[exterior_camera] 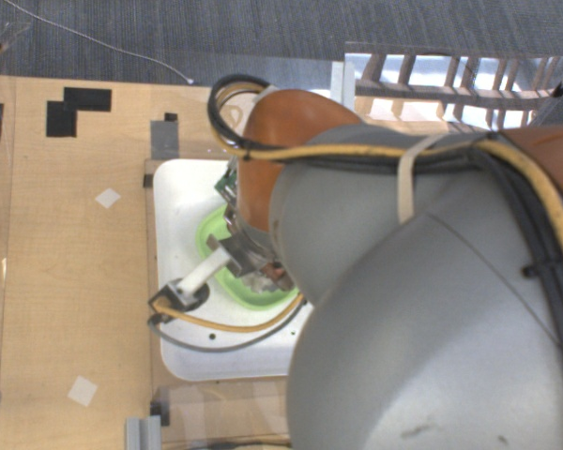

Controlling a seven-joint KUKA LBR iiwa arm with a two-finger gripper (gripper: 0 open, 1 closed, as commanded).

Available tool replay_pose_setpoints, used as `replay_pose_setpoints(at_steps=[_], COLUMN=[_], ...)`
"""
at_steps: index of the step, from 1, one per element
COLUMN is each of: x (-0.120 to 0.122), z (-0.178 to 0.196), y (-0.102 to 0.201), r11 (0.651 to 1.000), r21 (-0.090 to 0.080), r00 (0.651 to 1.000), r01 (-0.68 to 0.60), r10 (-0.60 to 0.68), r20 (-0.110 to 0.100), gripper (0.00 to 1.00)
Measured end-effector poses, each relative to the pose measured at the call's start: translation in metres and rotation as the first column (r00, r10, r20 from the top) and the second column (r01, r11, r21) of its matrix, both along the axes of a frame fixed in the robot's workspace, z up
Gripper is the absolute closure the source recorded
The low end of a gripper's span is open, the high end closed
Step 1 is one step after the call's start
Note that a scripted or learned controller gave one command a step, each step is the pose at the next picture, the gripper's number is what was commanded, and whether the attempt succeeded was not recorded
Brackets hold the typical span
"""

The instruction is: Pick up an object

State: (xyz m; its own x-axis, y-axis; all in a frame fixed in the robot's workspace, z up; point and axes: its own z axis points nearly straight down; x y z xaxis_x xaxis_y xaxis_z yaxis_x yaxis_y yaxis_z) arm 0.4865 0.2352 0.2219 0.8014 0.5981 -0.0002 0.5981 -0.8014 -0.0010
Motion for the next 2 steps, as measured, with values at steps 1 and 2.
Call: replay_pose_setpoints(at_steps=[1, 2], x=[0.0, 0.0], z=[-0.015, -0.03], y=[0.0, -0.001], r11=[0.906, 0.988], r21=[0.001, -0.001], r00=[0.906, 0.988], r01=[0.423, 0.151], r10=[-0.423, -0.151], r20=[0.0, 0.0], gripper=[1.0, 1.0])
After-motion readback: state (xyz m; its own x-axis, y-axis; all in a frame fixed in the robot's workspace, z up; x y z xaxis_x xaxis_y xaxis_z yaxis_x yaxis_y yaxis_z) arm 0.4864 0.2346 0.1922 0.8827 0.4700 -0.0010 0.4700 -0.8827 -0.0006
